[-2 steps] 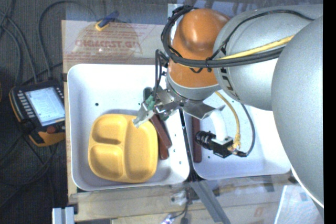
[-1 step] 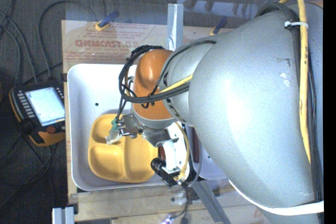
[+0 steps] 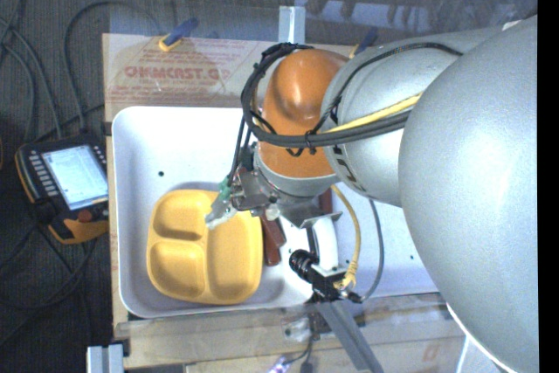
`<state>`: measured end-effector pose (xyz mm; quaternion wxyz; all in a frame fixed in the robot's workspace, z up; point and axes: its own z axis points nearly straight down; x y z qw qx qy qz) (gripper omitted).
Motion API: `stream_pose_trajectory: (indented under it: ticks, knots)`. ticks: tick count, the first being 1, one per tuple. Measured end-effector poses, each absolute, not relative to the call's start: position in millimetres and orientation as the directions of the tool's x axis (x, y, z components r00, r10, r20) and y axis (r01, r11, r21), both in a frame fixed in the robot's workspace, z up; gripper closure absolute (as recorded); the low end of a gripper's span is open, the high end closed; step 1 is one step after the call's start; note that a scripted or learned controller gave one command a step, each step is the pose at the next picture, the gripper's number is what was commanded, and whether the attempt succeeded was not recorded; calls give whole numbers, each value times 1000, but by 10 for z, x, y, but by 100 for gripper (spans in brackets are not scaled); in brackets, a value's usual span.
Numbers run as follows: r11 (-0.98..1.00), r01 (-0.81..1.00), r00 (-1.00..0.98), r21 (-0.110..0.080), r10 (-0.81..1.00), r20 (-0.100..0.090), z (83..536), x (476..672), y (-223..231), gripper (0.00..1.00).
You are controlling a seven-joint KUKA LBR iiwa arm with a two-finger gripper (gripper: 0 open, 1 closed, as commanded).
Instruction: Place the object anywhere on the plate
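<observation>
A yellow plate (image 3: 205,247) with divided compartments lies in the front of the left white bin (image 3: 153,140). My gripper (image 3: 249,198) hangs over the plate's back right corner, under the orange wrist band (image 3: 297,96). A small greenish bit (image 3: 224,192) shows at the gripper's left side, above the plate's rim. A narrow reddish-brown piece (image 3: 271,242) runs down just right of the plate, below the gripper. Whether it is held or resting in the bin is hidden by the wrist.
The big grey arm (image 3: 454,170) covers most of the right bin (image 3: 397,271). Black and yellow cables (image 3: 327,271) hang by the bins' divider. A teach pendant (image 3: 65,181) sits off the bench to the left. A wooden board (image 3: 175,72) with a blue clamp (image 3: 177,32) lies behind.
</observation>
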<state>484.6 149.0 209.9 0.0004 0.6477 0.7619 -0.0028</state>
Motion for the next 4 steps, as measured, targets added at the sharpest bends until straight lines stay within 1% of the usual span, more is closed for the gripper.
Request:
stream_pose_trajectory:
  ticks: [1, 2, 3, 4]
  knots:
    - [163, 987, -163, -2, 987, -4, 2660, 4840, 1441, 100]
    - [282, 959, -282, -3, 959, -3, 2249, 4837, 1235, 100]
    - [298, 954, -298, -3, 954, -2, 2472, 5085, 1058, 100]
    - [453, 891, -453, -4, 891, 2, 1537, 5032, 1168, 100]
